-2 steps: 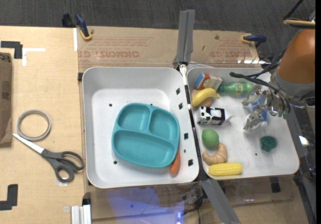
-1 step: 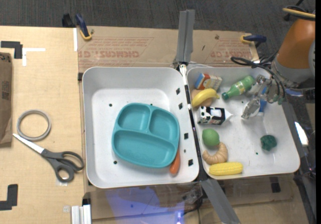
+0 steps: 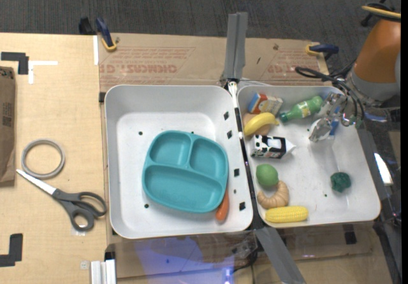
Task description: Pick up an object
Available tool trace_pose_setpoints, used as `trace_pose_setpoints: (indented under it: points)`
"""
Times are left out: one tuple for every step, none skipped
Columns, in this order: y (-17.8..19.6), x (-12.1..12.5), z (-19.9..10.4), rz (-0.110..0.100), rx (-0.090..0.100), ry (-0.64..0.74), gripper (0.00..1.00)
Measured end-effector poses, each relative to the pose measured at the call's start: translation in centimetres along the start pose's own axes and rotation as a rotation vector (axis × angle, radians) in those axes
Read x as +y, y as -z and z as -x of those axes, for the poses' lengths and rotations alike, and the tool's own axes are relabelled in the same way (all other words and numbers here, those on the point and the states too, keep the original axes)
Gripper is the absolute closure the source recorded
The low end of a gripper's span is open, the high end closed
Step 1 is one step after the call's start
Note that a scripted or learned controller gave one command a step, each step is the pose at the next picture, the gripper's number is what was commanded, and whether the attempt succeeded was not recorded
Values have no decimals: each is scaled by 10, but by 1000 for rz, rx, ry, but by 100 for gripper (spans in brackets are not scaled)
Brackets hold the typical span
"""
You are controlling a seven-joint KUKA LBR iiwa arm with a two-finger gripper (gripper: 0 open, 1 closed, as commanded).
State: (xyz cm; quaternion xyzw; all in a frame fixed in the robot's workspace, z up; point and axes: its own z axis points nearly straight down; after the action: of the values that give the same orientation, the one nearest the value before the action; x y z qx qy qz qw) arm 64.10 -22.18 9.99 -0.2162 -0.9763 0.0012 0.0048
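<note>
- Objects for picking lie in the right bin (image 3: pixel 363 213), eight that I can count: one green bottle (image 3: pixel 301 109), one banana (image 3: pixel 259 123), one small carton (image 3: pixel 264 103) in red, blue and cream, one black-and-white cow-patterned box (image 3: pixel 270 146), one green lime-like ball (image 3: pixel 267 175), one tan croissant-shaped piece (image 3: pixel 274 197), one yellow corn cob (image 3: pixel 286 214), and one dark green knobbly lump (image 3: pixel 340 181).
- Hard to make out: the gripper (image 3: pixel 324 125) is a blurred metallic tangle over the right bin's upper right part, just beside the bottle's wide end; I cannot tell how far its jaws stand apart, and nothing can be seen between them.
- The arm (image 3: pixel 377 53) is cut off at the right edge, leaving its orange band and grey wrist.
- The carton is partly covered by the banana.
- The left bin (image 3: pixel 121 149) holds one teal plastic tray (image 3: pixel 185 171) with three compartments, smooth and rounded; one orange carrot-like piece (image 3: pixel 222 208) is partly tucked under its lower right corner.
- Both bins are shallow, white and glossy, touching along a hinged middle seam.
- On the wooden bench (image 3: pixel 44 79) to the left: one tape roll (image 3: pixel 43 157) and one pair of grey-handled scissors (image 3: pixel 67 198).
</note>
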Motion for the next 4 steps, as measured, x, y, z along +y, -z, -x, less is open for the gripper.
trace_pose_setpoints:
  points:
    - [-9,5,2,2,16,-260,100]
    - [84,70,-33,7,-14,-245,100]
    - [157,117,-66,7,-11,-436,100]
    - [156,152,-88,5,-8,-524,100]
